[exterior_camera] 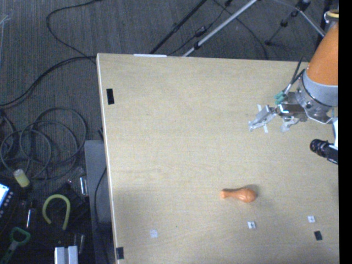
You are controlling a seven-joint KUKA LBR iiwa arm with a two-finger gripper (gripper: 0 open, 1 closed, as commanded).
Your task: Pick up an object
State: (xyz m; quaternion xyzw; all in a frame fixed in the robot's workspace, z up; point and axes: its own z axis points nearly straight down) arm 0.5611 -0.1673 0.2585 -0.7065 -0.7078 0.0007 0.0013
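The hand [273, 120] hung with fingers spread and empty, well apart from the small orange pear-shaped object [240, 194] lying on the counter [165, 147], which looked likely to roll from a misaligned pinch.

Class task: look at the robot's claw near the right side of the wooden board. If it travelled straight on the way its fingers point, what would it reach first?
The metal two-finger claw points left and slightly down. That line crosses bare pale wooden board. The orange pear-shaped object lies well below it, so the way looks free, though height is unclear.
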